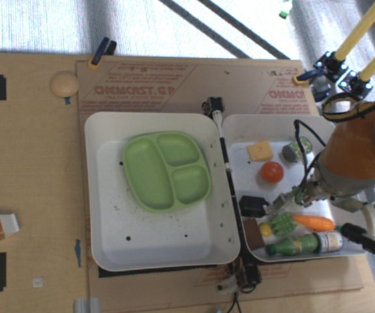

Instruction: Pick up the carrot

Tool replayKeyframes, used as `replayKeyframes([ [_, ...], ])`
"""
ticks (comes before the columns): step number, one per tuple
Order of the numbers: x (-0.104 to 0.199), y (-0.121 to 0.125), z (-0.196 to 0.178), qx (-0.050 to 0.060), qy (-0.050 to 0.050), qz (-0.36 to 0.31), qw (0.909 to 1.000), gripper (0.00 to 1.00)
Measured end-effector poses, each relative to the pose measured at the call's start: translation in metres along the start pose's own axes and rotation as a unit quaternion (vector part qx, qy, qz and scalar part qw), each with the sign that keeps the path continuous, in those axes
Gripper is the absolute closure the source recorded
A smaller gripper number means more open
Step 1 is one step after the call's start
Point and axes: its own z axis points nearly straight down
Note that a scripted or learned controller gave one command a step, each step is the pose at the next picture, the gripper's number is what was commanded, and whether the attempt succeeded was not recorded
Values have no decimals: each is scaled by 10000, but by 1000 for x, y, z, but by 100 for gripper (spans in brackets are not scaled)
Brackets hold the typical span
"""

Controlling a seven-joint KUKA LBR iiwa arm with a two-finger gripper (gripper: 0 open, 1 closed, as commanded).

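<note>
Carrot location: right bin, near its front wall, resting just above a green bottle. Long axis runs roughly left-right across the view, with the leafy green top at the left and the orange tip pointing right, slightly toward the front.

Surroundings, by size: 2 bins; the left bin carries 1 green divided plate. The right bin also carries the bottle, 1 tomato and 1 yellow block.

Gripper position: above and left of the carrot, near its leafy end, holding nothing. Whether the end effector is apart or together cannot be told from this view.

Recommended procedure: centre over the orange body, not the leaves. Rotate the wrist so closure acts across the long axis. Descend vertically, keeping clear of the bottle directly beside it.
</note>
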Motion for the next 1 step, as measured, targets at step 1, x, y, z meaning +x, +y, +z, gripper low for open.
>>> replayKeyframes([
  [1, -27, -40, 0, -3, 1, -875, 9962, 0],
])
